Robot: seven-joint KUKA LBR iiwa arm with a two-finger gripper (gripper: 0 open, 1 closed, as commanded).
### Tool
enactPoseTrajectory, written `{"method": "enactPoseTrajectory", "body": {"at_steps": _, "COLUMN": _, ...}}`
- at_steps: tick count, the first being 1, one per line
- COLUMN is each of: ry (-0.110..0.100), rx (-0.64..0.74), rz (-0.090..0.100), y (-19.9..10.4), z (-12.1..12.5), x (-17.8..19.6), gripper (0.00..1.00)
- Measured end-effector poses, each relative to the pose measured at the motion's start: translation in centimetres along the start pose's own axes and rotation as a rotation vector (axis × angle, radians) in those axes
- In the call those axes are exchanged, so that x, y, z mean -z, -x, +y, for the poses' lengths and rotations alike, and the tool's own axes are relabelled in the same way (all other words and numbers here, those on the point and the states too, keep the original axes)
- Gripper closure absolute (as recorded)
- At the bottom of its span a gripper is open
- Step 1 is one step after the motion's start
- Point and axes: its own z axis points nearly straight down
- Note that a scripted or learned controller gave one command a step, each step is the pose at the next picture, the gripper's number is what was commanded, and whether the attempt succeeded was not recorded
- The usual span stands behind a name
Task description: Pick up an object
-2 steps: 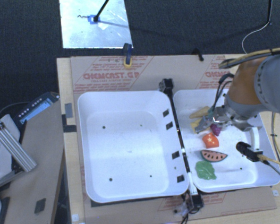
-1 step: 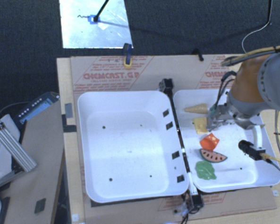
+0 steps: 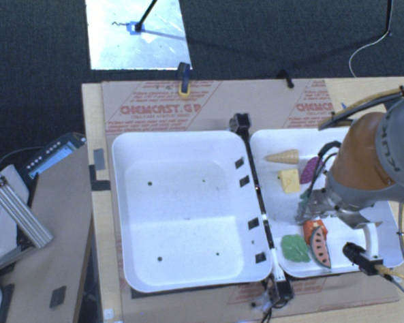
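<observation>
Over in the right bin, sitting low near the middle: the gripper, hanging off the grey wrist with the orange band above it. Can't tell whether it's clenched or released, too tucked under the wrist from this angle. Can't make out anything pinched in it either.

Directly under the gripper, toward the front wall: a small orange-red piece, very close to the gripper's tip, contact unclear. Just in front of that, a watermelon slice, red with a dark rind, lying flat. Just beside the slice on its left, a green lump, close to the bin's front corner.

Further back, up and left of the gripper: a yellow square, flat on the floor. Next to that, a purple piece, partly hidden by a cable. Near the back wall, a beige cone on its side.

Right alongside, the left bin, joined at the middle by a row of black clips. Under both, a brown board with red lettering.
</observation>
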Motion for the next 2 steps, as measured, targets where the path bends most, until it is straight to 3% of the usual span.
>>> {"method": "enactPoseTrajectory", "body": {"at_steps": 1, "ry": 0.005, "rx": 0.003, "rz": -0.001, "y": -1.7, "z": -0.6, "x": 0.1, "gripper": 1.0}}
{"method": "enactPoseTrajectory", "body": {"at_steps": 2, "ry": 0.026, "rx": 0.011, "rz": -0.005, "y": -4.8, "z": 10.3, "x": 10.9, "gripper": 1.0}}
